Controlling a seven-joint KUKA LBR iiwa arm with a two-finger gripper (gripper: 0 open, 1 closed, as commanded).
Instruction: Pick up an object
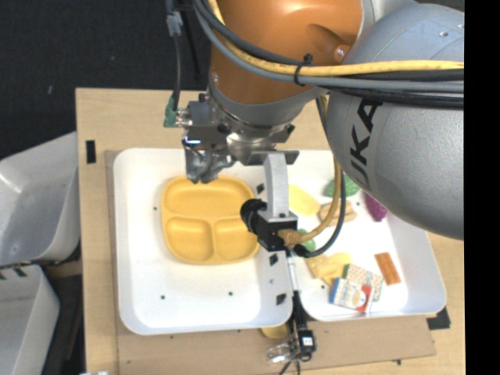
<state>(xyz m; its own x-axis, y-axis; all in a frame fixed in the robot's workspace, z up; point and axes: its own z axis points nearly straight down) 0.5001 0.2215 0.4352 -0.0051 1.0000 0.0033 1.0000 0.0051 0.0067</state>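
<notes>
Looming nearest our lens, the KUKA arm [375, 123], grey with an orange band, reaches over the two white bins on the counter [98, 119], a pale wooden top set against a dark room. We see its gripper [205, 165] low at the far rim of a yellow divided plate [209, 219] that lies flat in the left bin [144, 287], touching or just above it; we cannot tell how the gripper stands. We judge the plate light, stiff and smooth, likely slippery, too broad to span, so the raised rim or a divider wall looks the best hold. Beside it, the right bin [414, 287] holds smaller clutter: a printed carton [353, 289] near the front, an orange block [387, 268], a yellow piece [305, 201], green [340, 186] and purple [375, 207] bits half hidden under the arm. White housings sit at the counter's left.
</notes>
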